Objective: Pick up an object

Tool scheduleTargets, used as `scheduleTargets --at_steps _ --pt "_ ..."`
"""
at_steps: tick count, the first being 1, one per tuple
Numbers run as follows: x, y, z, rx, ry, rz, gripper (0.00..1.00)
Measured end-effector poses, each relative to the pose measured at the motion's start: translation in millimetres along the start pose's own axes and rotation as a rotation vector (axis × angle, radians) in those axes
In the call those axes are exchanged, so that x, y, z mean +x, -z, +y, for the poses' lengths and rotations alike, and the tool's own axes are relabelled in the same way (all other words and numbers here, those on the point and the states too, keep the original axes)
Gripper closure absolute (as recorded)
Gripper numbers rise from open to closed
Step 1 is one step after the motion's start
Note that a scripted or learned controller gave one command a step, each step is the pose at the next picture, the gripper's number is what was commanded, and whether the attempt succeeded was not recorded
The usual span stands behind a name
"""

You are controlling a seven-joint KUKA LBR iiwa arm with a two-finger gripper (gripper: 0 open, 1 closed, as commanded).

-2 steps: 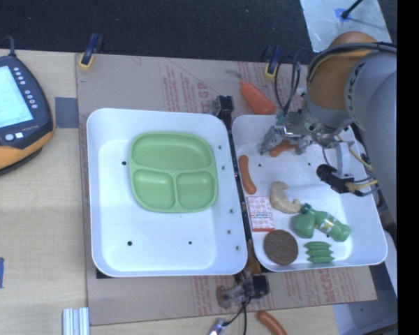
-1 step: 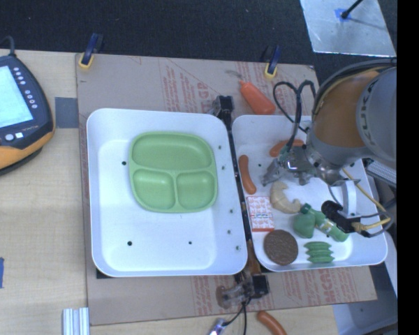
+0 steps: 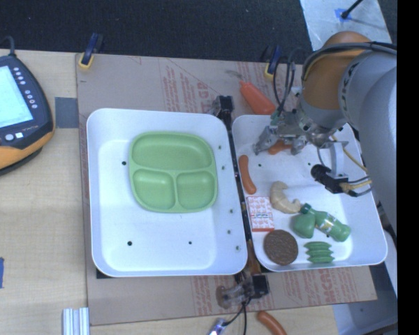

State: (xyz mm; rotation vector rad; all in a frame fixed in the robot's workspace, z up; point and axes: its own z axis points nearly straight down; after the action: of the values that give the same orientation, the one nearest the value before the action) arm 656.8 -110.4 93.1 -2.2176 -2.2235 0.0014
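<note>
White plastic, two shallow bins side by side on the table: the left bin carries a green divided plate; the right bin carries the loose items. The hand sits low at about 12 o'clock in the right bin, under the orange-banded wrist; its metal fingers look slightly spread, with something orange lying at or between the tips. Whether that piece is actually pinched cannot be judged from this angle. Candidates for the pick: an orange sausage-like piece against the bin's 9 o'clock wall, a pale curved piece near centre, a green bottle at about 4 o'clock, a brown round cookie and a green ridged piece along the 6 o'clock edge, and a small printed packet beside the wall. An orange carrot shape lies outside the bin at 12 o'clock. Judgement: the step in hand is closing on the orange piece under the fingertips. To do it well, centre the fingers across its narrow axis, go down until the tips nearly meet the bin floor, close fully, then lift straight up, keeping clear of the bin's back wall and the dangling cables.
</note>
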Motion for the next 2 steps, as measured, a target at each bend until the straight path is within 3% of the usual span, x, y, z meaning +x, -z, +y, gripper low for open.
scheduleTargets --at_steps 1,2 --pt "18.0 37.8 -72.6 0.003 0.001 -0.001 0.0" --pt "-10.2 -1.3 -0.7 0.002 0.001 0.0 0.0"
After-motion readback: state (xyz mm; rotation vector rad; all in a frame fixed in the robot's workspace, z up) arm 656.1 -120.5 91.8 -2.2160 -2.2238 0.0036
